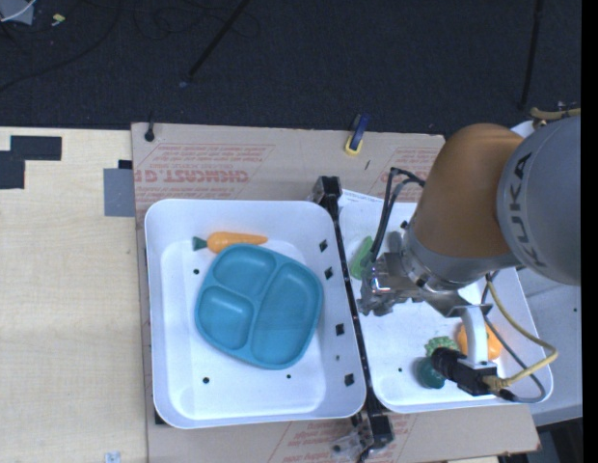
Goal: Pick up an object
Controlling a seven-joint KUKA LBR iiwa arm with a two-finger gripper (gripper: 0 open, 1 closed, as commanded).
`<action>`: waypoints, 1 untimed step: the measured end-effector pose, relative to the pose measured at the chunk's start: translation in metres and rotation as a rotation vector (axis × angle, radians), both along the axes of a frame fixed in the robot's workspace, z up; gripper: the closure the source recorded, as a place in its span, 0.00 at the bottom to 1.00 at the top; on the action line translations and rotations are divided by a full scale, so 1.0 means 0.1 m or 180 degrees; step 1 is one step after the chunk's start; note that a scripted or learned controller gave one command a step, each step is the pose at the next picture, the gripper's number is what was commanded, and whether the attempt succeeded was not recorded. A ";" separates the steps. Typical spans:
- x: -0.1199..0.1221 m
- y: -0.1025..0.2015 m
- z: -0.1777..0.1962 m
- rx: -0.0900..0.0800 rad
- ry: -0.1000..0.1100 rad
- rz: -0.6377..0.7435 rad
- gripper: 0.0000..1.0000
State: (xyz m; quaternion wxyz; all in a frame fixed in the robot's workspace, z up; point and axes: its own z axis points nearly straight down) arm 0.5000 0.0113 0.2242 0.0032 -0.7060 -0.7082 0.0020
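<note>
gripper [376,292] low in right bin [395,398], grip state unreadable | approach green item [362,256] just left | descend straight, avoid divider

Place: a robotics lab.
Arm: grey KUKA arm [511,210] with an orange band, at the right.
Worktop: two white bins [169,307] on printed cardboard [241,167].
Floor: dark carpet with loose cables [222,22] along the top.

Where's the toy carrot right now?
The carrot lies in the left bin, at its far side, touching the upper edge of the blue divided plate.
</note>
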 end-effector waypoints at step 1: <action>-0.08 0.20 -0.06 -0.0003 -0.0007 -0.0007 1.00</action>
